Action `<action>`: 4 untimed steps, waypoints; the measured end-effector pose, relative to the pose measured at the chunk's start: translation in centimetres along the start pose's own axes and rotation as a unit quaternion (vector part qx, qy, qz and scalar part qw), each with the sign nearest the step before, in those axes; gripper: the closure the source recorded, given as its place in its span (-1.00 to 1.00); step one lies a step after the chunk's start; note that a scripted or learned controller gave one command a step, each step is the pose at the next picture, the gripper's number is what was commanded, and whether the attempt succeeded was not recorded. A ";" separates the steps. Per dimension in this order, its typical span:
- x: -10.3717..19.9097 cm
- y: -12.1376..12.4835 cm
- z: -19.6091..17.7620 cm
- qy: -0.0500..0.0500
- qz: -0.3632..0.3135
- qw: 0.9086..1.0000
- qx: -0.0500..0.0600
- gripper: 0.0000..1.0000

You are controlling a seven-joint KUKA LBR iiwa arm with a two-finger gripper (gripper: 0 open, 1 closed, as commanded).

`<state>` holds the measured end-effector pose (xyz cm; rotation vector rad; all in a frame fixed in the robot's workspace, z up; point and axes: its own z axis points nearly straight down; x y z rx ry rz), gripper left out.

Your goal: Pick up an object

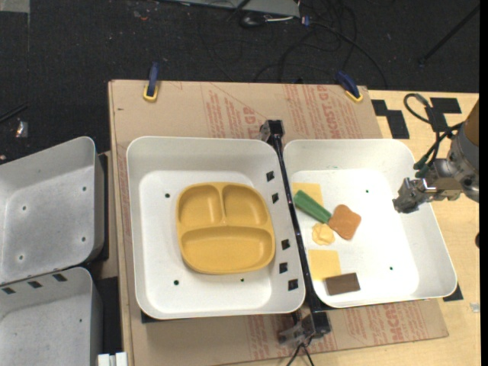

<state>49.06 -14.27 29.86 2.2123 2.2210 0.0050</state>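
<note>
The right bin (pixel 381 277) holds several small play-food pieces near its left wall: a green stick (pixel 311 205), an orange-brown chunk (pixel 345 222), a pale yellow lump (pixel 323 235), two flat yellow squares (pixel 308 194) (pixel 323 263) and a brown block (pixel 341 284). My gripper (pixel 407 198) hangs over the right bin's right edge, well to the right of the pieces. Nothing shows between its fingers.
The left bin (pixel 152 280) carries a yellow divided plate (pixel 226 228). A black divider (pixel 288 219) runs between the bins. White trays (pixel 46 204) lie off the bench at the left. Cables (pixel 427 117) trail at the back right.
</note>
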 end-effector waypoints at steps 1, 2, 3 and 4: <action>5.1 2.1 -0.1 0.002 -0.002 1.000 0.002 1.00; 9.5 4.3 0.2 0.001 -0.002 1.000 0.003 1.00; 14.6 6.0 2.0 0.002 -0.002 1.000 0.004 1.00; 19.9 7.0 4.0 0.002 -0.002 1.000 0.005 1.00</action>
